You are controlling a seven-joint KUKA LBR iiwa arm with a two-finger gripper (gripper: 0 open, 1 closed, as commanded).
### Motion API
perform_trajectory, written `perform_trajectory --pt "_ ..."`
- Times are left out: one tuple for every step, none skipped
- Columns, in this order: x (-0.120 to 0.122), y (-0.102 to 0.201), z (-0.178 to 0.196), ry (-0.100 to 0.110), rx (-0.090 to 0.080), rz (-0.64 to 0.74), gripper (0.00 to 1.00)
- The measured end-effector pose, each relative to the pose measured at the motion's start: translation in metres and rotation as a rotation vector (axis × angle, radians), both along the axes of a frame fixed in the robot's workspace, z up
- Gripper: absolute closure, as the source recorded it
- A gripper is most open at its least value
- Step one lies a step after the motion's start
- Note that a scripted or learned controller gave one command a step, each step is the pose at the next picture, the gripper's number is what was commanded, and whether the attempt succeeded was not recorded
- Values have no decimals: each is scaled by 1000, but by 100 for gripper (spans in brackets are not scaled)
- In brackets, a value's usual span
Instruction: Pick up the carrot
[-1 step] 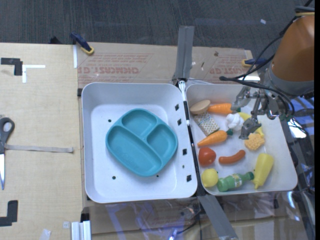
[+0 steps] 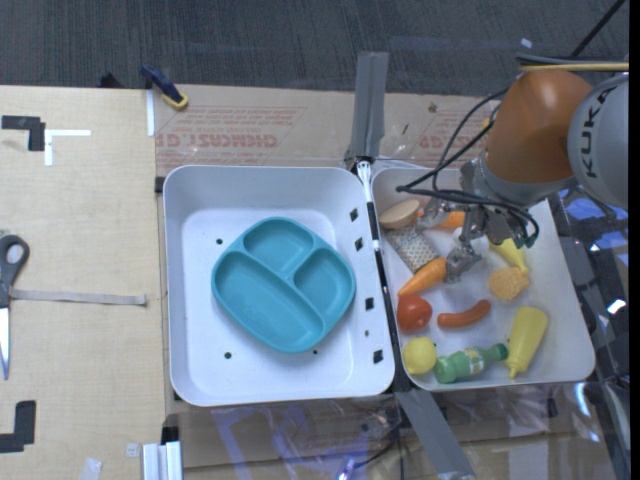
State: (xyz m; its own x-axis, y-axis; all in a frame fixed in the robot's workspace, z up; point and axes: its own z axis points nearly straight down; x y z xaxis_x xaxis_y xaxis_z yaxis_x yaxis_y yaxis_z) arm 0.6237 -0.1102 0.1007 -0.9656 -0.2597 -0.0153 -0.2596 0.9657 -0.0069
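Crowding: the right-hand shallow white plastic bin (image 2: 580,363) is packed, and the tapered orange plastic carrot (image 2: 423,276) lies in its left half with neighbours on nearly every side — a closing grip could catch the wrong piece.
Carrot position: it rests at a slant, thick end up and to the right, thin tip down and to the left toward the round red plastic tomato (image 2: 414,313), which is just beside it.
Near neighbours: a grey perforated grater-like block (image 2: 414,245) touches or almost touches the carrot's upper side; a tan round bread-like piece (image 2: 400,213) sits above that; a red-orange sausage-shaped toy (image 2: 465,315) lies just below and to the right.
Slip risk: the carrot looks smooth and tapered, so I judge a pinch near the thin end would squeeze it out sideways.
Nudge risk: a descent slightly off line could push the carrot against the grater block or roll it onto the tomato.
Gripper: the two-finger metal gripper (image 2: 463,261) hangs under the grey arm's orange band (image 2: 538,128), just right of the carrot's thick end.
Finger state: cannot tell — cables and the wrist body blur the tips.
Hold: nothing is visibly between them; whether a tip touches the carrot is unclear.
Other bin: the left-hand shallow white plastic bin (image 2: 190,368) holds a blue sectioned plastic plate (image 2: 284,284), well apart from the work.
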Motion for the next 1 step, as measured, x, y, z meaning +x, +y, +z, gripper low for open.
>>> perform_trajectory --pt "21 -61 -7 18 5 -181 0"
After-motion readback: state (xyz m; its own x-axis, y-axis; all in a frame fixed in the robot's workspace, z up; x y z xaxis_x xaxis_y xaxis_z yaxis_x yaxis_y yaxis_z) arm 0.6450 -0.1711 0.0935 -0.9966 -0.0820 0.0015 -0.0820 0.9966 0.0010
